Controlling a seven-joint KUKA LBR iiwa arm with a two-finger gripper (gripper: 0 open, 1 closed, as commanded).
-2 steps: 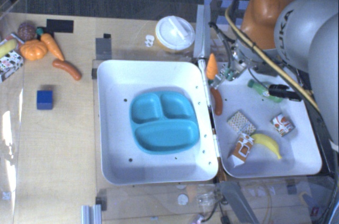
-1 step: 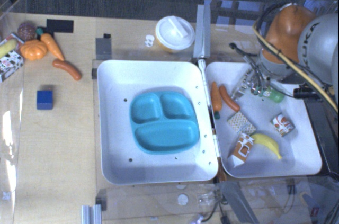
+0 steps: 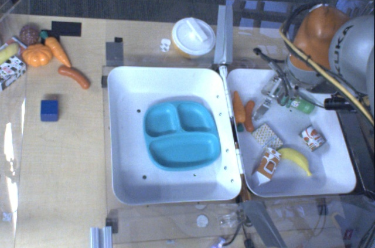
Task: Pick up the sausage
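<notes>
Banana [image 3: 295,160] is lying nearest; hand [image 3: 268,101], fingers spread, is hovering just right of sausage [image 3: 249,115] in right bin [image 3: 345,176].

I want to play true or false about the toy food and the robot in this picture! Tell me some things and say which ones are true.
1. The blue tray sits in the left bin. True.
2. The banana lies in the left bin. False: it lies in the right bin.
3. The gripper is above the right bin. True.
4. The sausage in the right bin lies next to a carrot. True.
5. The blue block is inside the blue tray. False: it sits on the bench, left of both bins.
</notes>
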